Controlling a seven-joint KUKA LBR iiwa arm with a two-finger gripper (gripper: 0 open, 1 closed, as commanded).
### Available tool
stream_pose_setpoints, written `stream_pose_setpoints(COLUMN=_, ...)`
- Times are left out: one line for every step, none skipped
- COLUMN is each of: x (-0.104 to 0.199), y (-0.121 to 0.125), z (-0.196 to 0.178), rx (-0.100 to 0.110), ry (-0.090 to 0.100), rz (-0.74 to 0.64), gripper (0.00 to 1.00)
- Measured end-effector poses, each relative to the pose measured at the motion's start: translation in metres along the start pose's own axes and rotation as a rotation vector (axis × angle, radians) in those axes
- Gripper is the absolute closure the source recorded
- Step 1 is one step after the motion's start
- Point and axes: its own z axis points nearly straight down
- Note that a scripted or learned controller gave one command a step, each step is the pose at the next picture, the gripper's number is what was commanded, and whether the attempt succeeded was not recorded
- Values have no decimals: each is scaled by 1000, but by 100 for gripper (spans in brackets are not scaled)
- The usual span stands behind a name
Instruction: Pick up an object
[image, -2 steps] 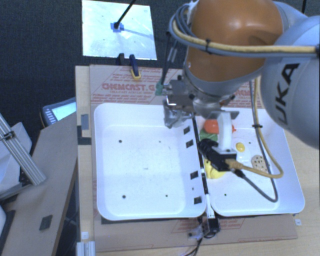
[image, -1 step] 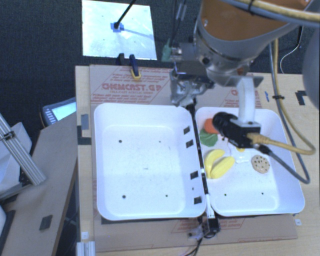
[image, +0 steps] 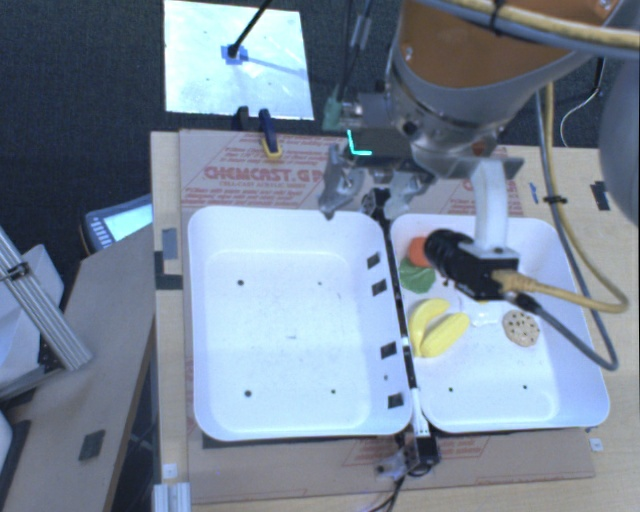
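While gripper (image: 365, 195) hovers over right bin (image: 560, 400) far-left corner, you see fingers apart, clamping nothing; banana (image: 438, 328) lies nearer.

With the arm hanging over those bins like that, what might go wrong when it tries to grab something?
The gripper sits at the far rim between the bins, away from the objects, so a grab there could catch only the rim. The yellow banana and the cookie lie close to the thick yellow cable, which might drag or knock them. The orange and green piece is partly hidden behind the black fitting.
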Motion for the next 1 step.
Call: stream_pose_setpoints(x=0, y=0, z=-11, rx=-3, ry=1, rz=-6, gripper=100)
